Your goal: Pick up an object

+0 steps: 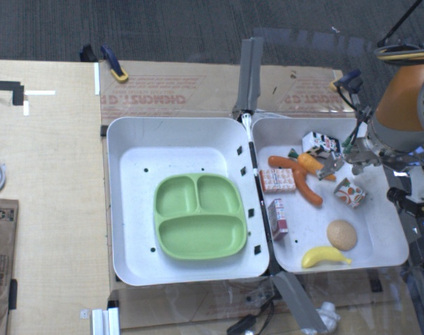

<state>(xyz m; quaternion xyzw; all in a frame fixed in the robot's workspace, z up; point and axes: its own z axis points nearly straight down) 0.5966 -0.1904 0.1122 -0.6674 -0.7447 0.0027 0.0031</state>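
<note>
1. Your gripper (330, 167) is hovering low in the right bin (386, 257); I cannot tell its state.
2. Nothing is lifting yet: the carrot (304, 163) is lying beside it.

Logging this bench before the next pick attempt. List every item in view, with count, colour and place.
bins: 2, white, side by side on the bench
divided plate: 1, green, middle of the left bin
banana: 1, yellow, front of the right bin
round bread roll: 1, tan, just above the banana
sausages: 2, orange-red, centre of the right bin
wafer pack: 1, pink and white, left of the sausages
small carton: 1, red and white, by the right bin's left wall
small box: 1, white and orange, right side
printed packet: 1, black and white, back of the right bin
arm: 1, grey and orange, right
claw: 1, over the sausages
</note>
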